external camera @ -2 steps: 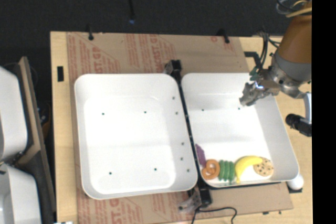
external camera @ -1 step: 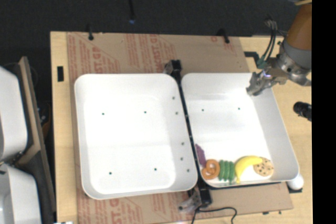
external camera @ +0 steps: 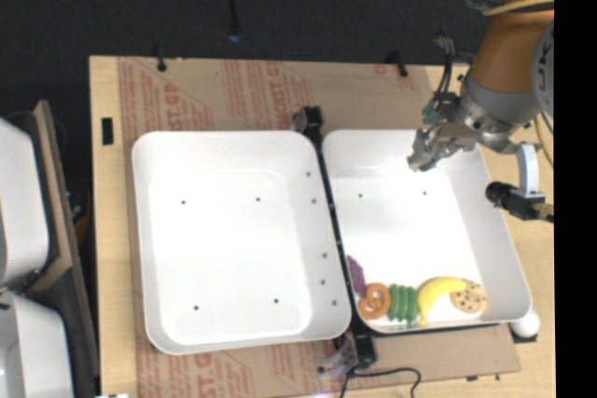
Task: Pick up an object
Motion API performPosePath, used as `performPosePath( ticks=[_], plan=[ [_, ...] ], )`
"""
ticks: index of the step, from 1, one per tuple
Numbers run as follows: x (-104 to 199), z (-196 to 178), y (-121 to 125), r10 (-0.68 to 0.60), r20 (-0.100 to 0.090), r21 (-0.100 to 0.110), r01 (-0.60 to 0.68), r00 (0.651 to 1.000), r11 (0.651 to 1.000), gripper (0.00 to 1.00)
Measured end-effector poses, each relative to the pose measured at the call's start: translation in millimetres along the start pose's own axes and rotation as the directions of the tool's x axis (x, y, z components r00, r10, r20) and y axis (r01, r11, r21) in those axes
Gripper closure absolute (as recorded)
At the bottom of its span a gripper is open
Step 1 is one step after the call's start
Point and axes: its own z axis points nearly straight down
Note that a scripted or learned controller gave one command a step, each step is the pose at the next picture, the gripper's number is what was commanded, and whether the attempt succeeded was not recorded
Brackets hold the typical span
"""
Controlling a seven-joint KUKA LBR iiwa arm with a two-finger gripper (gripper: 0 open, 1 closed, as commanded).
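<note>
On the bench liner (external camera: 233, 98), red print, possibly unreadable.

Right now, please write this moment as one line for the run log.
arm: over right bin far end | gripper: nothing seen held | toys: banana, cookie, orange ring, green piece at near edge | pick: not done

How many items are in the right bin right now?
5, all along the near edge of the right bin: purple piece, orange ring, green piece, banana, cookie. They are packed close, so something could be hidden.
</note>
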Motion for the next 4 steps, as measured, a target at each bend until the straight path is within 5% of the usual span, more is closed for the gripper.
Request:
performPosePath(
  ticks=[1, 3, 4],
  plan=[
    [32, 7, -8, 0.001, 0.000, -0.001, -0.001, 1.000, 1.000, 1.00],
    [-1, 4, -13, 0.005, 0.001, -0.001, -0.005, 1.000, 1.000, 1.00],
    [47, -18, -52, 0.030, 0.000, -0.003, -0.030, 1.000, 1.000, 1.00]
  ],
)
